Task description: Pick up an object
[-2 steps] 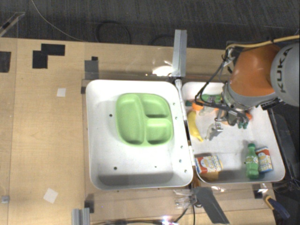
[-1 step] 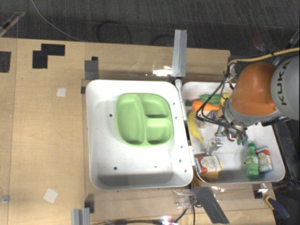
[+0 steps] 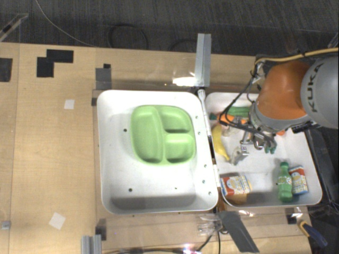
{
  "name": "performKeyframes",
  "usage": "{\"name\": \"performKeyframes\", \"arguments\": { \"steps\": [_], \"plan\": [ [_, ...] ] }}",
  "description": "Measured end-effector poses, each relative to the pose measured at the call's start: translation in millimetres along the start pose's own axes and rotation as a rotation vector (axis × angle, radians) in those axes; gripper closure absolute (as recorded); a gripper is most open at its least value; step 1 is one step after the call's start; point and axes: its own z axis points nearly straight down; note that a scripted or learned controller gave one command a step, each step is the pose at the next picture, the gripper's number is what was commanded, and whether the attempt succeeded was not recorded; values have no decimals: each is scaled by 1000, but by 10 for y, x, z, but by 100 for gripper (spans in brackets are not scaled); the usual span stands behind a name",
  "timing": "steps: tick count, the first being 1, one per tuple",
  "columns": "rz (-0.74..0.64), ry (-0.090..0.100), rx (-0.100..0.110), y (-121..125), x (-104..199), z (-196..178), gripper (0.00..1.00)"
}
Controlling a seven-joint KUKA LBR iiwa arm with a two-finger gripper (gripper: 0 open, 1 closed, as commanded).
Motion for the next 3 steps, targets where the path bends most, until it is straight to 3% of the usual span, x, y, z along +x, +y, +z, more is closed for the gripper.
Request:
{"name": "performKeyframes", "arguments": {
  "steps": [1, 2, 3],
  "plan": [
    [238, 8, 0, -9, 283, -27, 0],
    [182, 5, 1, -157, -252, -92, 0],
    [232, -2, 1, -206, 779, -27, 0]
  ]
}}
